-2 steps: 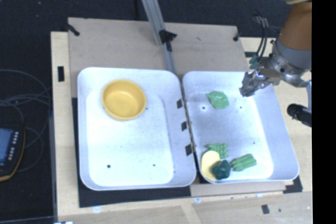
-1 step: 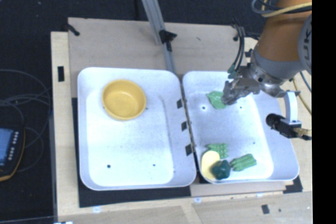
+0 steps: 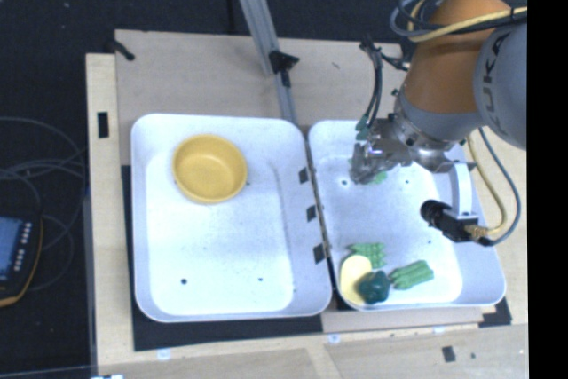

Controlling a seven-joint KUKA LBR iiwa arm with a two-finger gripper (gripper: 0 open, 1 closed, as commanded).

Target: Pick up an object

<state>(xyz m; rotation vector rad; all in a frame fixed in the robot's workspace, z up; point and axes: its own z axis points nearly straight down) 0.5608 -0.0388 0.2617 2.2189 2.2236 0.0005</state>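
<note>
Worktop (image 3: 195,67): pale board carrying two shallow white bins side by side.

Left bin (image 3: 222,280): one yellow bowl (image 3: 210,168), upright, in the far-left part of the bin, well apart from the dividing edge.

Right bin (image 3: 399,209): objects cluster at the near edge. A pale yellow round piece (image 3: 352,272) sits in the near-left corner. A dark teal object (image 3: 374,287) lies on or against it; which of the two, cannot tell. A green ridged item (image 3: 367,253) lies just behind the yellow piece. Another green ridged item (image 3: 412,274) lies just right of the teal one, tilted.

Arm: grey with orange band, reaching in from the right over the right bin's far part. End effector (image 3: 366,169) hangs low over the far-left part of the right bin, well apart from the near-edge cluster. Whether it is apart or together, cannot tell; it is too small and blurred. A small green patch (image 3: 379,177) shows right beside its tip; cannot tell whether it is gripped or lying on the bin floor.

A slanted grey metal pole (image 3: 253,4) crosses the worktop behind the bins.
</note>
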